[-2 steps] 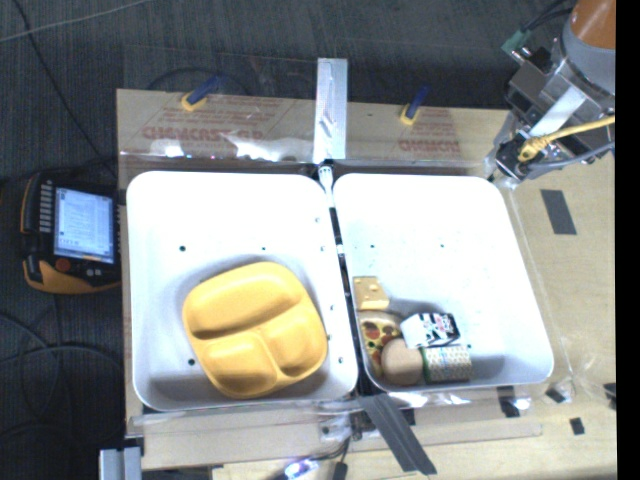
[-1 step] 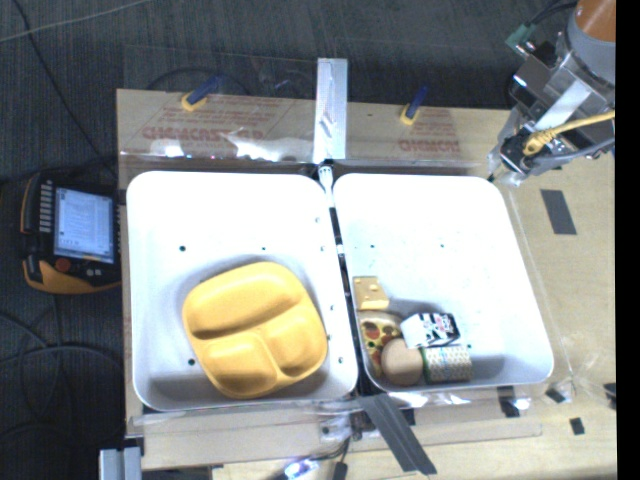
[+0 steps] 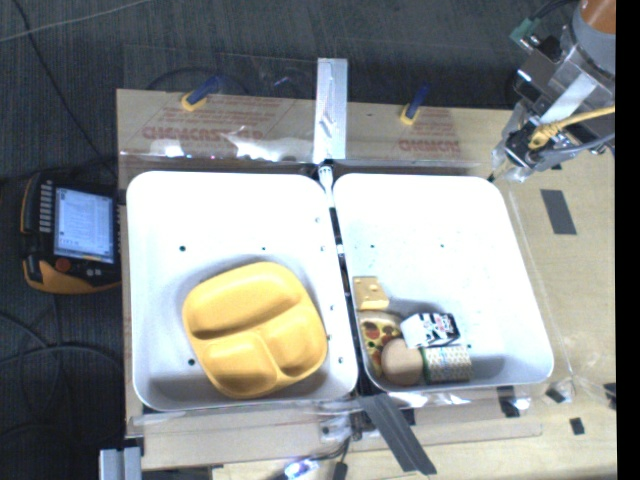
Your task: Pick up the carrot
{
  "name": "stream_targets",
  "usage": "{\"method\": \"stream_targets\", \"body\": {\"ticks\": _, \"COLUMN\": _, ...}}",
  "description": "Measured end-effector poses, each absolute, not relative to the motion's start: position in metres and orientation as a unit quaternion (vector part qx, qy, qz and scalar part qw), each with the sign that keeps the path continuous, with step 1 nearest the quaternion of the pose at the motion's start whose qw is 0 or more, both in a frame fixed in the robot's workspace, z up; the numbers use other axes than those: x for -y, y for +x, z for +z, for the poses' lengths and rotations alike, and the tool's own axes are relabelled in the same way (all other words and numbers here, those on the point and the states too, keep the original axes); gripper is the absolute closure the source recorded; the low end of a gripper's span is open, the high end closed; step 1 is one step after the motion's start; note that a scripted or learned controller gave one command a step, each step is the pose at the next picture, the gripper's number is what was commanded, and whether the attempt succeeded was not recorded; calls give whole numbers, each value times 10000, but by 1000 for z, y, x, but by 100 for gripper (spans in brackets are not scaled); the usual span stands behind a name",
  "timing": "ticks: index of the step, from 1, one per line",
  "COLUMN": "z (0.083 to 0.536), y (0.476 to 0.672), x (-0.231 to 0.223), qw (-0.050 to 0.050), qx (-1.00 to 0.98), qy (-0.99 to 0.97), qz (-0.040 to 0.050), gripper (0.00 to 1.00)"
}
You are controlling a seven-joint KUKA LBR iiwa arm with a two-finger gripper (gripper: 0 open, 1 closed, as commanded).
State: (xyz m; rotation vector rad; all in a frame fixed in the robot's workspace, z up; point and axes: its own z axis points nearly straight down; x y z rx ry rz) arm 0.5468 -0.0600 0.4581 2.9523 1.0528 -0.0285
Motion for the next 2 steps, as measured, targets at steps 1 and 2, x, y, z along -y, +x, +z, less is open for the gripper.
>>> {"method": "stream_targets", "body": {"ticks": 1, "z": 466, "y": 548, "x": 60, "qw": 45, "qx": -3362, "qy": 9417, "qz": -110, "gripper": 100}}
{"method": "stream_targets", "body": {"ticks": 2, "z": 433, "y": 568, "x": 72, "qw": 4, "qx": -3415, "qy": 9399, "qz": -29, "gripper": 100}}
